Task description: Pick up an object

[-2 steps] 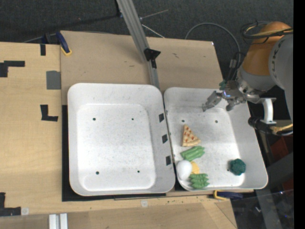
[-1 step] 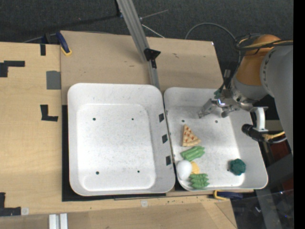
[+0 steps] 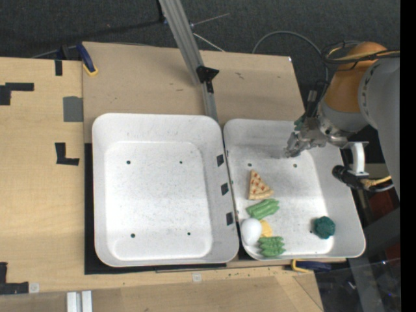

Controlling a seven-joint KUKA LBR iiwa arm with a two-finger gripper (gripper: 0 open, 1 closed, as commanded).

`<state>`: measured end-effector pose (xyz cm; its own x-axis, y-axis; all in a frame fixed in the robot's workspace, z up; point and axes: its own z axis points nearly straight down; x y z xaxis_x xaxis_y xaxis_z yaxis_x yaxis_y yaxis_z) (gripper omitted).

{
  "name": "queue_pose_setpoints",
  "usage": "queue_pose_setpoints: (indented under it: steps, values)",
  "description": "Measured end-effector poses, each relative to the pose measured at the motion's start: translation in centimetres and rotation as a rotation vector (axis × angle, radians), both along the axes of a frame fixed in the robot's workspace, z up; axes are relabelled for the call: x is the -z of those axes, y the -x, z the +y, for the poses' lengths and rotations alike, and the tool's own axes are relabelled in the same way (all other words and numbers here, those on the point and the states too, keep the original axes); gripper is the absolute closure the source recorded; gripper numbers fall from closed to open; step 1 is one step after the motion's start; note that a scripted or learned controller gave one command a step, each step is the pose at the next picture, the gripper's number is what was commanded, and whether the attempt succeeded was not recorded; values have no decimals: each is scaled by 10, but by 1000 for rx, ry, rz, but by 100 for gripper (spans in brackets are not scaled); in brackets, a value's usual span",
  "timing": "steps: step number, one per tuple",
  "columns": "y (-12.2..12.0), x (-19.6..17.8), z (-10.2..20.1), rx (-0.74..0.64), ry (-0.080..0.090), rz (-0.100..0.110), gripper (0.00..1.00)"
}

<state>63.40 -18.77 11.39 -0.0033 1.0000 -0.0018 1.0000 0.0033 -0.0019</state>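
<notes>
Here, starting at the near edge of the bench, you see the right bin (image 3: 338, 239) holding a cluster of small objects along its near wall: a green ridged piece (image 3: 272, 246) lies against the near rim, a white egg-shaped object (image 3: 251, 229) sits just beside it to the left, and a small yellow piece (image 3: 266, 227) shows between the two. Just beyond these lies a second green piece (image 3: 262, 208), and beyond that a pizza-slice-shaped object (image 3: 258, 186), orange with a pale edge, its point directed away from you. A dark green round object (image 3: 324, 226) rests apart from the cluster, near the bin's right corner. The left bin (image 3: 156, 135) stands side by side with the right one, their inner rims touching. At the far end of the right bin you find the gripper (image 3: 292, 149), pointed down over bare bin floor, well apart from every object. Nothing is visible between its tips; whether the claw is spread or closed cannot be told at this scale. Behind the bins, a grey metal post (image 3: 185, 38) slants across the bench.
</notes>
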Motion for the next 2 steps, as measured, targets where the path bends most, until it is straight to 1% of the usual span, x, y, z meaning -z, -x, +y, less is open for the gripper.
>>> queue_pose_setpoints:
  steps: [1,2]
  values:
    - [-11,-52,-3,2,0,-7,100]
    - [-12,-94,-3,2,-1,-6,100]
